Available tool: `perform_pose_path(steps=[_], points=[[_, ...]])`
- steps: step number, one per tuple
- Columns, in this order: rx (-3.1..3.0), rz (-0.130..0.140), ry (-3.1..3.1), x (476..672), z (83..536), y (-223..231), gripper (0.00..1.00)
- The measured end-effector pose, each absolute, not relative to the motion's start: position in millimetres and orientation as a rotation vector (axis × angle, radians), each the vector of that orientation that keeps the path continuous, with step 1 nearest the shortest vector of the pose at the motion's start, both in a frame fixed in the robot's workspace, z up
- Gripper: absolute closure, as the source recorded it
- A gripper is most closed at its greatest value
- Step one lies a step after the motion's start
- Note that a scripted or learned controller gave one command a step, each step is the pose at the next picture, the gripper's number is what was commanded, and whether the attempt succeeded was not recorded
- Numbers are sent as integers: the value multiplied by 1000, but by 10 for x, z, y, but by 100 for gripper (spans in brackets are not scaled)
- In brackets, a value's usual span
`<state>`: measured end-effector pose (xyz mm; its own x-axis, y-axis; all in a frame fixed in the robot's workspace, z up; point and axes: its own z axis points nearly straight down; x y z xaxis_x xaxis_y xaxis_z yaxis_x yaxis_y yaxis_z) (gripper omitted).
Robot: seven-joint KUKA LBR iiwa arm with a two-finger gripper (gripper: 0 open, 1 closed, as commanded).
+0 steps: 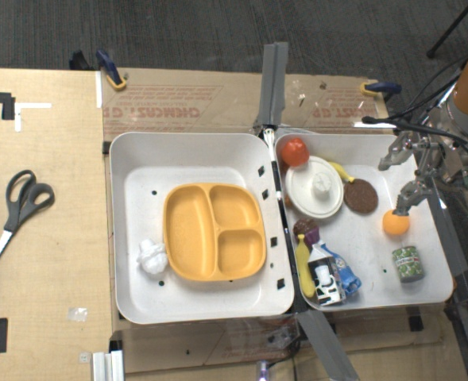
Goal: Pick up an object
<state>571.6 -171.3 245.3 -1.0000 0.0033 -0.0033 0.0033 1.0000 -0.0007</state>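
Observation:
My gripper (394, 186) hangs over the right side of the right bin (424, 292), open, with nothing between its fingers. Its nearer fingertip (404, 205) sits just above an orange ball (396, 224), while the farther one (384, 163) points toward the bin's back. Near the ball lie a brown round disc (361, 197) and a small green can (408, 263). A white round lid (316, 187), a red tomato (295, 152), a banana (341, 171) and a blue-and-white packet (327, 275) lie further left in the same bin.
The left bin (130, 213) holds a yellow divided plate (215, 231) and a crumpled white piece (150, 255). Scissors (19, 205) lie on the bench at left. A yellow item (303, 270) and a purple piece (307, 232) lie along the right bin's left wall. Cables hang at the far right.

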Motion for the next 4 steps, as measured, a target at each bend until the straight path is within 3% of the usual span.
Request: perform_pose_path(steps=[1,2,3,4], points=[[180,-1,3132,5889,931,-1573,0],[526,-2,3093,6277,935,-975,0],[317,-1,3121,5922,936,-1540,0],[500,-9,3104,6412,950,-1140,0]])
